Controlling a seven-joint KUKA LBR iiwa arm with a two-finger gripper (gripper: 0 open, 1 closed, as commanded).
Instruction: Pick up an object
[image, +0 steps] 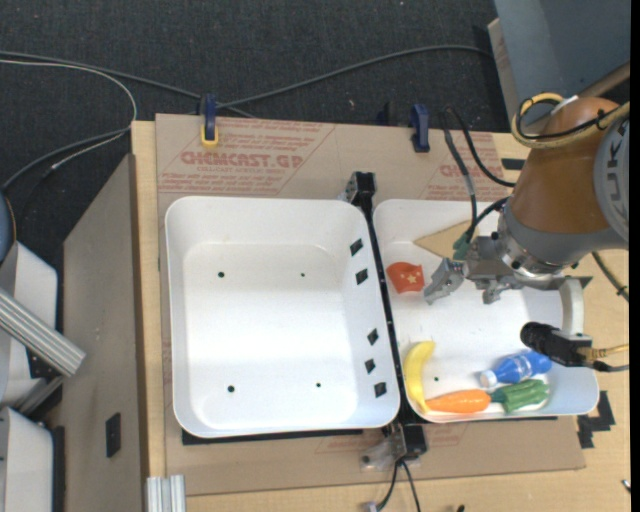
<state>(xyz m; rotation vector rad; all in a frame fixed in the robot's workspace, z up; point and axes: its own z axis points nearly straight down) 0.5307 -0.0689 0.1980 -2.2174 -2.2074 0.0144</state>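
In the camera view, the arm (570, 190) reached over the right bin (455, 340) from the table's right edge, and its gripper (467, 283) hung above the bin's middle, nearer its far wall. The fingers (441, 286) looked spread, with nothing seen between them, so the step in hand seemed to be the approach, with the grasp not yet made. The nearest candidate, a small red object (405, 277), lay just to the left of the fingers, close to the divider between the two bins and apart from the fingertip. A yellow banana (416, 366) lay by the near left corner of the right bin, with an orange carrot (458, 402), a green object (523, 396) and a blue bottle (515, 369) along the near wall, well apart from the fingers. The next move would likely call for a short shift left to straddle the red object, then a descent and a closing; the divider so near could crowd one finger.
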